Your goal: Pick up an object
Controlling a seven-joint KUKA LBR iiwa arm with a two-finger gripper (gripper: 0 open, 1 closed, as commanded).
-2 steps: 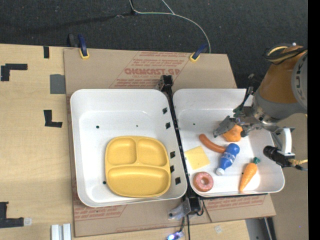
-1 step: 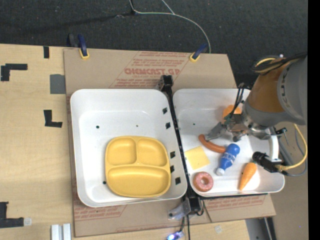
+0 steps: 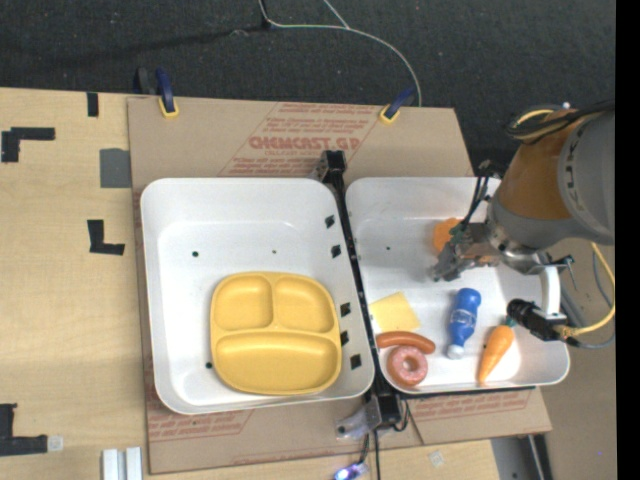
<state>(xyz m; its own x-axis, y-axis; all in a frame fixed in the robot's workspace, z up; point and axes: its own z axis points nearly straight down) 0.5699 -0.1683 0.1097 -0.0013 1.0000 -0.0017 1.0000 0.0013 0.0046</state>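
Here, seen from above at a slant, two shallow white bins sit side by side on a sheet of brown cardboard laid over a pale wooden bench; the left bin [image 3: 170, 218] holds a yellow divided plate [image 3: 275, 333] with three compartments, lying flat toward the bin's near side; the right bin [image 3: 400, 203] holds a scatter of small toy foods. A grey robot arm [image 3: 585, 183] with an orange band [image 3: 530, 183] above its wrist reaches in from the right, and its gripper [image 3: 452, 258] hangs low over the middle of the right bin; whether it is released or clenched cannot be told from this angle. Just beside the gripper, toward the far side, a small orange object [image 3: 444, 234] lies partly hidden behind the gripper, and its shape is unclear. Nearer the camera, a blue and white bottle [image 3: 462, 320] lies in the bin just below the gripper, apart from it; a yellow wedge of cheese [image 3: 395, 313] lies to the bottle's left; a sausage [image 3: 405, 341] rests just in front of the cheese, touching a pink-brown doughnut [image 3: 408, 367] at the bin's near edge; an orange carrot [image 3: 495, 353] lies to the right of the bottle, near the bin's near right corner.
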